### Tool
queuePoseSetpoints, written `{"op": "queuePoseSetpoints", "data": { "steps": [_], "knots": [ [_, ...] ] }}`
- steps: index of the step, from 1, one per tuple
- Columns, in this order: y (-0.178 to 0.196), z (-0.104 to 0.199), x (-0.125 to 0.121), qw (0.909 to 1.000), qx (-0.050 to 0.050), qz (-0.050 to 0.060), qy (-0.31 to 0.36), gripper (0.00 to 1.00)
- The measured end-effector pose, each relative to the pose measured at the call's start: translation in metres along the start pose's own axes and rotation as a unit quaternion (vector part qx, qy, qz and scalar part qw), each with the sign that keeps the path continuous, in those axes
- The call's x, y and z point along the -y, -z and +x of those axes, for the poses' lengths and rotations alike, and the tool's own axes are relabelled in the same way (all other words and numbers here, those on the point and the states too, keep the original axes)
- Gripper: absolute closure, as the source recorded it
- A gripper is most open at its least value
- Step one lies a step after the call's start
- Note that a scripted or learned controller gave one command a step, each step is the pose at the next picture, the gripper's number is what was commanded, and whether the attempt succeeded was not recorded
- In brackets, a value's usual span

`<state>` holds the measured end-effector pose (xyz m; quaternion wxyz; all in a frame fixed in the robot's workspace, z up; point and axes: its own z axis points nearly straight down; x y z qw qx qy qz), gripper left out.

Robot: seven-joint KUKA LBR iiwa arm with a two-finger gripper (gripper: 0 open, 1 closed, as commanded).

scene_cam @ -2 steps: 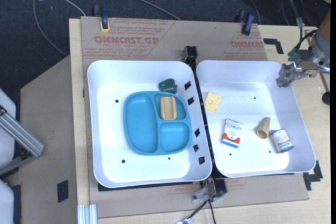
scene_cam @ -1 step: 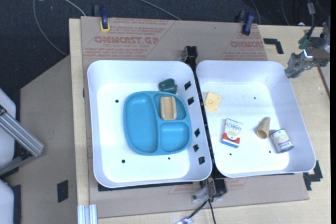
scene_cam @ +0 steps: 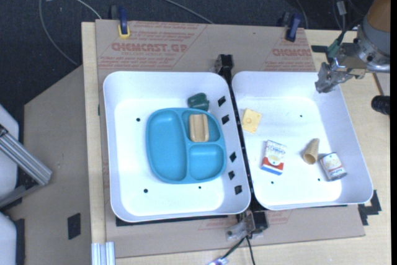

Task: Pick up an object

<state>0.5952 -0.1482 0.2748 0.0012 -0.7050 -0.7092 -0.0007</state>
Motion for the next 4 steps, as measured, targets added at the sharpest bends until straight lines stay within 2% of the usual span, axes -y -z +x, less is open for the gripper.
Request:
{"op": "queuePoseSetpoints", "data": {
  "steps": [1,2,3,4],
  "knots": [
    [0.0,0.046,0.0,1.0,0.0,0.0,0.0,1.0],
    [-0.018,0.102,0.008,1.0,0.0,0.002,0.0,1.0],
    [-0.019,0.159,0.015,1.0,0.0,0.001,0.0,1.0],
    [-0.037,0.202,0.014,1.0,0.001,0.002,-0.001,1.0]
  ]
}}
